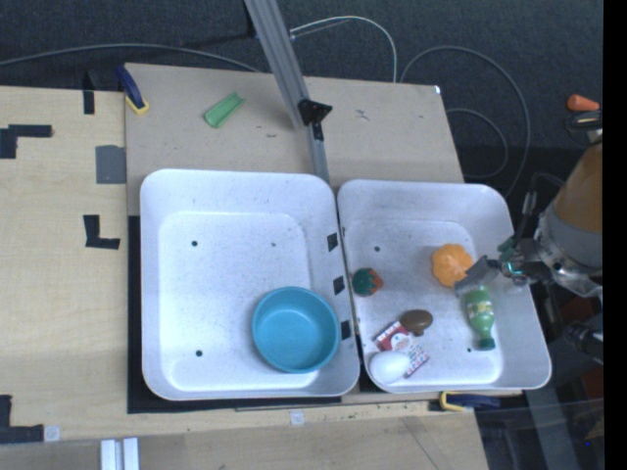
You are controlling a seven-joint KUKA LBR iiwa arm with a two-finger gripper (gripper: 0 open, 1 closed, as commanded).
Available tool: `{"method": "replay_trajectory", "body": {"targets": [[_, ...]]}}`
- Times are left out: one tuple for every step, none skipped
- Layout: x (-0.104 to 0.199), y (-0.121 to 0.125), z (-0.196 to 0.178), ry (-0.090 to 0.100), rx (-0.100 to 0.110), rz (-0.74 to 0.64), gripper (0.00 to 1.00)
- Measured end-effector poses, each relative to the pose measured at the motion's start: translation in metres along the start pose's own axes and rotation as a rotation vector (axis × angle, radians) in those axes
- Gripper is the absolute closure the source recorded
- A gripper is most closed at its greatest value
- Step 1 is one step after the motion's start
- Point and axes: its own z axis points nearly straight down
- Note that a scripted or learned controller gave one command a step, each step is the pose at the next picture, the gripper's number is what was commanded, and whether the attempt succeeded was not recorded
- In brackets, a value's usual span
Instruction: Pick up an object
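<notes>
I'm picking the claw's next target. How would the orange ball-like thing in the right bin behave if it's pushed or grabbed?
The orange object looks round, so a nudge would probably send it rolling across the right bin's flat floor. Its curved sides may slip out of a two-finger pinch unless gripped across the middle. It lies apart from the green bottle, so rolling room exists. Its weight can't be judged.

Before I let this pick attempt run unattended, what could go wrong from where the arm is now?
1. The claw sits right between the orange ball and the green bottle, so it may nudge one instead of gripping it.
2. The ball is round and may roll away when touched.
3. The claw is close to the right bin's wall, so it could catch the rim.
</notes>
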Motion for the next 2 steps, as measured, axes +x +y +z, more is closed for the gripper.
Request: {"method": "replay_trajectory", "body": {"targets": [[0.0,0.0,0.0,0.0,0.0,0.0,0.0],[0.002,0.001,0.044,0.0,0.004,0.0,0.0]]}}
